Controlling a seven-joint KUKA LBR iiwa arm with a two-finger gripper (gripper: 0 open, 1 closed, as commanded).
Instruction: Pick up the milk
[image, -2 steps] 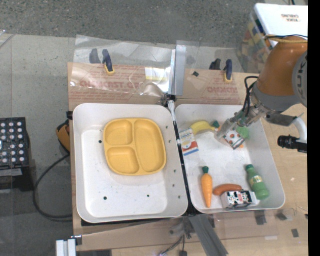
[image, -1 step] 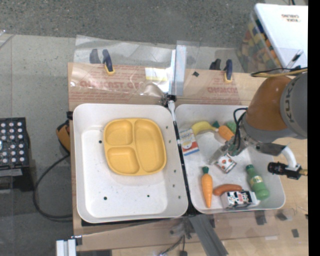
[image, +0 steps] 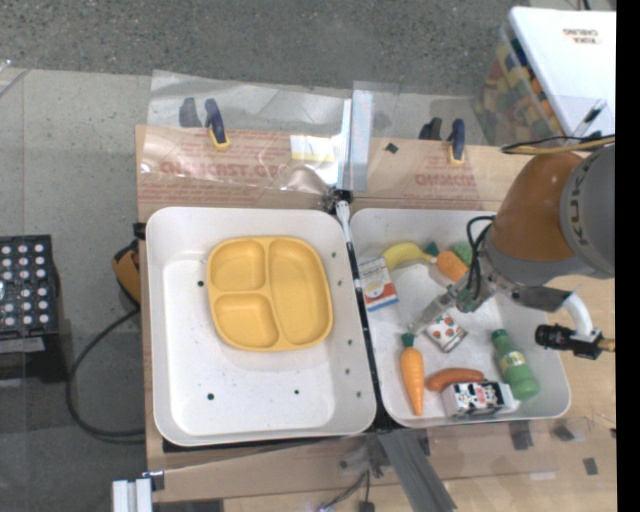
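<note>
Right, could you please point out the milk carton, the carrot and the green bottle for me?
milk carton (image: 478, 398): camera view, middle of its cow-patterned side.
carrot (image: 412, 375): camera view, middle of its orange body.
green bottle (image: 516, 370): camera view, its green body below the neck.

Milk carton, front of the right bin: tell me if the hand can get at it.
Probably yes: the milk carton lies uncovered, not far from the hand, though the sausage and the green bottle crowd it.

Glossy white plastic bins, matt yellow tray, wood bench.
</note>
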